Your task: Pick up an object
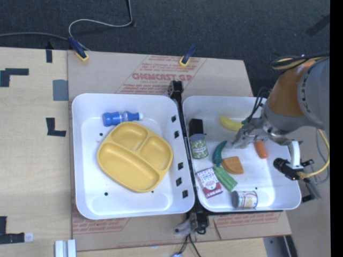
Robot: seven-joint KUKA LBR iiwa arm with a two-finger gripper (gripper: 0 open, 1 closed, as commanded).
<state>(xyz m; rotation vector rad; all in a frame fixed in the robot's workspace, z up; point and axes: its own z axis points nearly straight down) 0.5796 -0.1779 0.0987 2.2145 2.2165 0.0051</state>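
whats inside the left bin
A yellow divided plate lies in the left bin, with a blue bottle above it by the far wall. Whatever bin floor lies beneath the plate is covered.

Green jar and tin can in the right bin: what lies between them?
In the camera view, between the green jar and tin can lie a small red-and-white card and a green vegetable.

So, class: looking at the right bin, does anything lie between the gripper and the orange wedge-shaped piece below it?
Nothing visible does. The gripper hangs just above the orange wedge, with bare bin floor between. The dark green piece lies just left of that path, the small orange carrot to its right.
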